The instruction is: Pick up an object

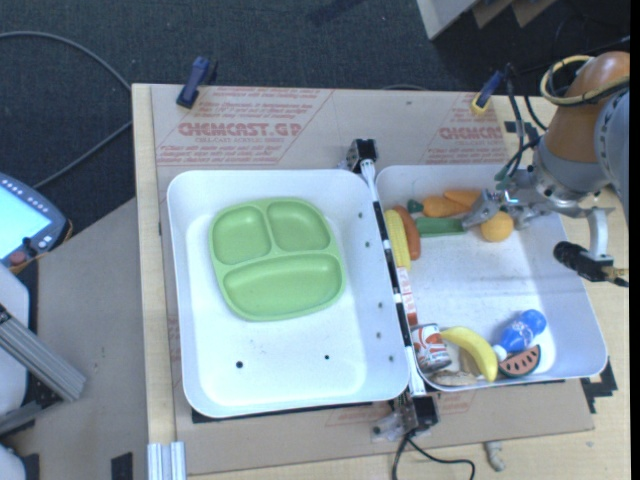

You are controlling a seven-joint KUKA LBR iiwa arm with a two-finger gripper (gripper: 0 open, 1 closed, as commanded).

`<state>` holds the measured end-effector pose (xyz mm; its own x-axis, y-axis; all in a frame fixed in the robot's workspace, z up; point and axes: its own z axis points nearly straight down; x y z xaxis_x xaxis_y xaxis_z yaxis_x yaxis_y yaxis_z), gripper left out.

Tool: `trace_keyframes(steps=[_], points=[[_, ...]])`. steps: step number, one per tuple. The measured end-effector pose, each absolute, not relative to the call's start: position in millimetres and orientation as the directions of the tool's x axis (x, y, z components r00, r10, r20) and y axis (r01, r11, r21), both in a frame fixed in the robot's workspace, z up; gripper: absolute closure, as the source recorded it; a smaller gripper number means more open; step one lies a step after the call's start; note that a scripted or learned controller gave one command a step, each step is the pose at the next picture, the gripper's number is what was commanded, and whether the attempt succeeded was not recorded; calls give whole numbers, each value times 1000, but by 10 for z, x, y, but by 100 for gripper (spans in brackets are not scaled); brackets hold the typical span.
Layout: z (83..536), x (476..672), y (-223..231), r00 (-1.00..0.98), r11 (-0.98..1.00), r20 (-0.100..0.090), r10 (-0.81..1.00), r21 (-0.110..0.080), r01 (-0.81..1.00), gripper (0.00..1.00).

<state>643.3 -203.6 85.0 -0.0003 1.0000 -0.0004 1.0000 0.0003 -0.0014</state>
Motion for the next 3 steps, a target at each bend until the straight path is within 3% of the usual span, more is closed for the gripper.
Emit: trace_keyframes(steps=[1, 2, 3], points=[[958, 6442, -2034, -2, 2, -3, 1000, 1, 1000, 100], [855, 6371, -1320, -1, 1, 1, 1000, 0, 1000, 100], [1871, 6681, -600, -3, 3, 1, 1000, 6, 1000, 100]])
